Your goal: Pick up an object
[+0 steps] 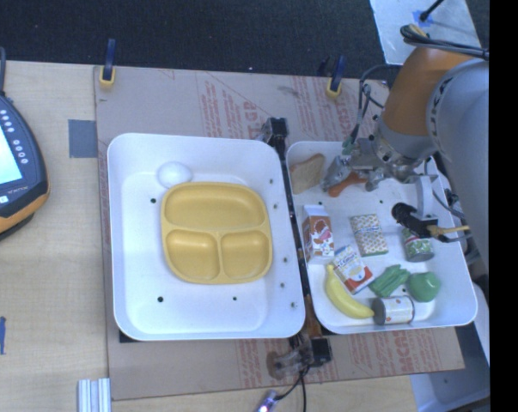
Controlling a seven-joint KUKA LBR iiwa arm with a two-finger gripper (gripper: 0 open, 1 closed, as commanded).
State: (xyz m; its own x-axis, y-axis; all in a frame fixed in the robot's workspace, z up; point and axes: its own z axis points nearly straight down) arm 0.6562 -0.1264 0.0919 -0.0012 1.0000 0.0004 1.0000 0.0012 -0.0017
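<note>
My gripper (343,177) is low over the far left part of the right bin (460,312), at the end of the grey arm with the orange band. An orange piece (359,180) lies right at the gripper; whether it is gripped is unclear. A tan bread-like slice (306,172) sits just to the gripper's left. Nearer the front of this bin lie a small red carton (318,235), a checkered packet (368,234), a red and white packet (353,269), a banana (344,296), a green vegetable (388,279), a green round thing (425,287) and two cans (419,248) (398,310).
The left bin (125,230) holds a yellow divided plate (216,230) and a small white ball-like thing (174,174) at its far left. A black divider bar (291,230) runs between the bins. A handheld control pendant (5,166) lies at the bench's left edge.
</note>
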